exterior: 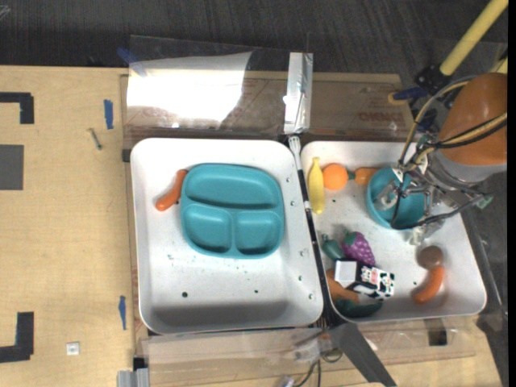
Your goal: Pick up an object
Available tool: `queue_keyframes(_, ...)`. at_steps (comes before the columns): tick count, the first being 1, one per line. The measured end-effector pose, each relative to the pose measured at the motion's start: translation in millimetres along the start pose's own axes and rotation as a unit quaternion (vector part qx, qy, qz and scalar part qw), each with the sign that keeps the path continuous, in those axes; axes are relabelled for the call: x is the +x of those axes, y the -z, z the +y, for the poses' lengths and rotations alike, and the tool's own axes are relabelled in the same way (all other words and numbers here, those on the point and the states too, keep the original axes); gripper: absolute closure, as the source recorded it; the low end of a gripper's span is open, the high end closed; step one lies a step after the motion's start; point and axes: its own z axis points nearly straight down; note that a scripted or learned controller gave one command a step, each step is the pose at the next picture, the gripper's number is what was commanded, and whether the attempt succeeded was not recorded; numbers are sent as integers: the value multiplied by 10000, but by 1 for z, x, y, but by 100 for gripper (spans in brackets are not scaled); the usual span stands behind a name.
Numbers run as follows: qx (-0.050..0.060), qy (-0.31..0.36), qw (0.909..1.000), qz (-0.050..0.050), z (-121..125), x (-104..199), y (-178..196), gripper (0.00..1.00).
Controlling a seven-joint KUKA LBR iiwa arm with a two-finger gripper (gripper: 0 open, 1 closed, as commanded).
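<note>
My gripper [401, 196] hangs at the back right of the right bin [472, 252], right over a teal cup [409, 214], and its tip lies inside the cup's outline. The wrist with its cables hides part of the cup. Nothing is visibly lifted. Close by on the bin floor lie a yellow banana [315, 185], an orange fruit [334, 176], purple grapes [357, 247], a brown round piece [430, 256] and an orange sausage [428, 285].
A black-and-white box [368, 277] rests on a dark bowl [355, 305] at the right bin's front. The left bin [153, 297] holds a teal divided plate [233, 209] and an orange carrot [170, 192] beside it. A rim divides the bins.
</note>
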Motion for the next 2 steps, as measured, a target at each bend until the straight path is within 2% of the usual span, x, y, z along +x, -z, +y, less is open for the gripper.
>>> queue_keyframes(1,6,295,9996,-8,-15,7,0,0)
queue_keyframes(2,0,259,9997,-20,28,-2,-3,0)
